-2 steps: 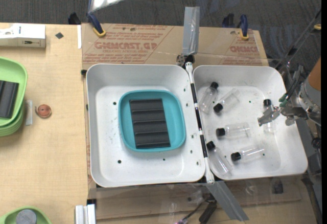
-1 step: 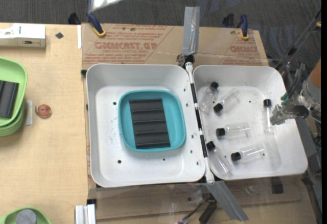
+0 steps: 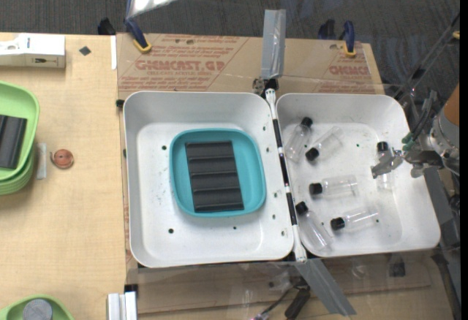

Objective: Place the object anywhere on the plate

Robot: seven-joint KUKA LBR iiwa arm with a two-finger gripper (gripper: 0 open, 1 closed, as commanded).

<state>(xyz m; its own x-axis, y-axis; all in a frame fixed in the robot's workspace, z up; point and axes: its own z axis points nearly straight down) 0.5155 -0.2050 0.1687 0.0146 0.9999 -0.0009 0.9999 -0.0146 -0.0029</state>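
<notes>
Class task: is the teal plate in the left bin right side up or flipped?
Right side up: the teal plate shows its raised rim, with a black ridged block lying inside.

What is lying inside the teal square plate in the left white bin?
A dark ribbed rectangular insert lies flat inside the teal square plate. The plate's floor beneath it is covered, so it cannot be seen.

— Where is the arm?
— At the right edge, wrist low, reaching leftward.
— And the gripper (image 3: 386, 165)?
— Pointed left, at mid-height of the view; its metal tip is small and blurred, so its state is unclear.
</notes>
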